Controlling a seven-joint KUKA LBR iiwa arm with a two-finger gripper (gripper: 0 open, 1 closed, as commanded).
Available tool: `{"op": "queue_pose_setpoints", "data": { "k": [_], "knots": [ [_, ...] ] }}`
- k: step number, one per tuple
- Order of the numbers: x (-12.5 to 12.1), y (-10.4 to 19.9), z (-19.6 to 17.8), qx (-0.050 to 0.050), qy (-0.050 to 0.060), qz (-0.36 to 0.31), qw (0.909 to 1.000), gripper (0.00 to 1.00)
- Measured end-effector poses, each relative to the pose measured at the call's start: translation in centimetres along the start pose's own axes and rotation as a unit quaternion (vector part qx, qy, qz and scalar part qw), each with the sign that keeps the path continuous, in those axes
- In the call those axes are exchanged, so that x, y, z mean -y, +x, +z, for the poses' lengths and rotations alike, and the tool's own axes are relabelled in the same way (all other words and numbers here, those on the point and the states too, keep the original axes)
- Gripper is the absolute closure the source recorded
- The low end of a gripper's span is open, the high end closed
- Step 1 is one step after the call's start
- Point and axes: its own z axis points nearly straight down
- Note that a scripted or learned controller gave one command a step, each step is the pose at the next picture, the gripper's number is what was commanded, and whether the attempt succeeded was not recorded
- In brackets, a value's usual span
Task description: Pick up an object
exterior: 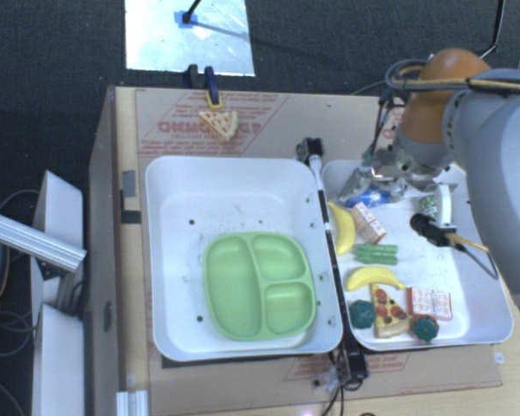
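A toy pizza slice (386, 308) is lying closest to the camera, at the near edge of the right bin (494, 315). A dark green lump (360, 313) is touching its left side, and a rounder green piece (425, 328) is sitting just to its right. A red and white packet (430, 302) is resting just behind that rounder piece. A yellow banana (373, 277) is curving just beyond the pizza slice, and a green pod (375, 252) is lying a little farther back. A second banana (342, 226) is leaning along the bin's left wall, with a small red and white carton (369, 225) just beside it.

I am reaching in from the right, and my claw (371, 185) is hanging over the far left corner of this bin. A blue object (368, 199) is lying just below my claw, near the carton; it is too close to say whether we are touching. I cannot tell whether my claw is open or closed, and I am not seeing anything held in it.

In the left bin (169, 232), a green divided plate (260, 284) is lying flat toward the near right corner. Beyond that bin, a yellow wedge (218, 122) is sitting on the tabletop (277, 115).
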Motion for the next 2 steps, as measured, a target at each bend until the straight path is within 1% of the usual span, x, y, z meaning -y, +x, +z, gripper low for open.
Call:
{"op": "queue_pose_setpoints", "data": {
  "k": [1,2],
  "knots": [
    [0.0,-0.2,-1.4,0.005,-0.011,0.0,0.9999,0.0],
    [6.8,-1.7,-7.4,0.006,-0.011,0.002,0.9999,0.0]
  ]
}}
